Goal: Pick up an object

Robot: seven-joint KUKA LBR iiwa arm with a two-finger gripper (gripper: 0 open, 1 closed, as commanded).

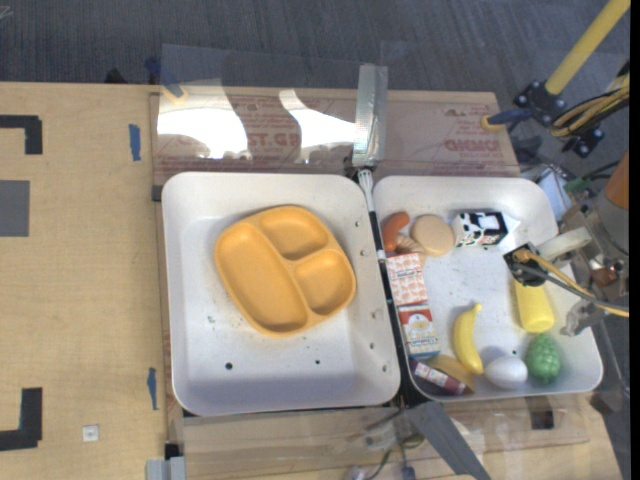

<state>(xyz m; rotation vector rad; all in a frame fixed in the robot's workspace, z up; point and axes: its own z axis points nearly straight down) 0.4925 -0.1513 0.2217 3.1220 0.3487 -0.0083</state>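
The right bin (pixel 480 193) holds several small things. Along its left wall lie a red-and-white carton (pixel 407 279), a second small carton (pixel 418 330) and a dark packet (pixel 440 376). A brown sausage-like piece (pixel 394 230), a tan round bun (pixel 433 234) and a black-and-white patterned item (pixel 481 228) sit near the far wall. A banana (pixel 467 336), a white egg (pixel 506 371), a green lumpy ball (pixel 543 358) and a yellow cylinder (pixel 534 306) lie towards the near right corner. My gripper (pixel 585 303) hangs over the bin's right rim, just right of the yellow cylinder, with nothing visibly held.
The left bin (pixel 190 268) carries a yellow divided plate (pixel 285 268). A metal post (pixel 370 118) stands behind the wall between the bins. Yellow cables and clamps crowd the far right.
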